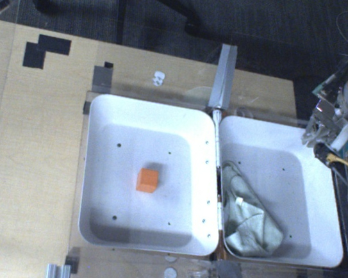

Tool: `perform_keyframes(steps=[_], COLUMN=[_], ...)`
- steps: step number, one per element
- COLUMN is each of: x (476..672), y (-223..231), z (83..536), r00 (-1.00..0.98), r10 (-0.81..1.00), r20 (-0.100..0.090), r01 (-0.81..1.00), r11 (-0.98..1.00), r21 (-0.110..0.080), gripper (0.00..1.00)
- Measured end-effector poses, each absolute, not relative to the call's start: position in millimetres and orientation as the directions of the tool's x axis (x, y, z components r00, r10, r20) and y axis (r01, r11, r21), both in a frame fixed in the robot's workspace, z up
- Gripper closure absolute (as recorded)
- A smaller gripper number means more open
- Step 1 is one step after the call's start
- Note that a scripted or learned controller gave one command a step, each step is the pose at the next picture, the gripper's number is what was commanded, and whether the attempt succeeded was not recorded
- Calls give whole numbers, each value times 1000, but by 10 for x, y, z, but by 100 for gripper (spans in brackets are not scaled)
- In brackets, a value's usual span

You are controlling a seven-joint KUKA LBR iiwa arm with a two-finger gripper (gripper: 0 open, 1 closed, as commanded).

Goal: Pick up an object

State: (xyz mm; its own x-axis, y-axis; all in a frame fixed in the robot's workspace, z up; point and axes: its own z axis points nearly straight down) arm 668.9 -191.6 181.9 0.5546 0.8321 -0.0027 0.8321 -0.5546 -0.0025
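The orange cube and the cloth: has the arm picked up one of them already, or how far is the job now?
Nothing looks done yet. The orange cube lies on the floor of the left bin, and the crumpled cloth lies in the right bin. The gripper is at the right bin's far right corner, near neither. Approaching, grasping and lifting are all left.

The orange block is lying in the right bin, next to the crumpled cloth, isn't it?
Not quite. The camera view shows the orange block alone in the left bin; the crumpled cloth lies in the right bin.
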Motion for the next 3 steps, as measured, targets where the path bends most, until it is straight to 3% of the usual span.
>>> perform_keyframes(steps=[1, 2, 3], x=[6643, 6373, 6506], y=[-1760, -1799, -2043], z=[950, 1870, 1673], r00=[839, 950, 974], r10=[544, 313, 225], r20=[-2, -3, -5], r01=[544, 313, 225], r11=[-839, -950, -974], r21=[-1, -1, -1], gripper=[100, 100, 100])
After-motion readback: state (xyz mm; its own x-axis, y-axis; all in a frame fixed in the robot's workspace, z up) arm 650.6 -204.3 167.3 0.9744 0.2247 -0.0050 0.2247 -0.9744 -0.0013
